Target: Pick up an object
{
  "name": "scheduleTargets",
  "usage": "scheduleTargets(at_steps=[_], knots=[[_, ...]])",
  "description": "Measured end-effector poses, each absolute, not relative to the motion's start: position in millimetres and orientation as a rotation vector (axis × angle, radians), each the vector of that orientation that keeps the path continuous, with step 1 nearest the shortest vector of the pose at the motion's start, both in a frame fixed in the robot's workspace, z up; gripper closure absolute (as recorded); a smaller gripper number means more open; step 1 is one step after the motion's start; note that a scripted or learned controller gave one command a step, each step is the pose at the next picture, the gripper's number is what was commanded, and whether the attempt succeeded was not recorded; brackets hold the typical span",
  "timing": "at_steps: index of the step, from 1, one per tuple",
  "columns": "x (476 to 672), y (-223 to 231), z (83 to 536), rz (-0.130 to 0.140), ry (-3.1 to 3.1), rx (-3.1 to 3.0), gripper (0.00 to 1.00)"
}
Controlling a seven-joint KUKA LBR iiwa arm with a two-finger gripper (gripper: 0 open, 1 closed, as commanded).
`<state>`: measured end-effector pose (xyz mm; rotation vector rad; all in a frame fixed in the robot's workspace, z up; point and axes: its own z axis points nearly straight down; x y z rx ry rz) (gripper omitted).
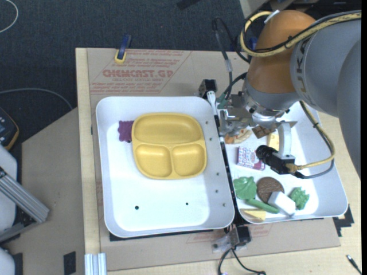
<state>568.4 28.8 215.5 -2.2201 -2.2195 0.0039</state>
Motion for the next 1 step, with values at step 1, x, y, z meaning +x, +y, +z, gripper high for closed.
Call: scheduleTargets(at_steps=[1], knots=[[576.6,25.3,234.7,-0.004,-2.226,-2.222,1.0]])
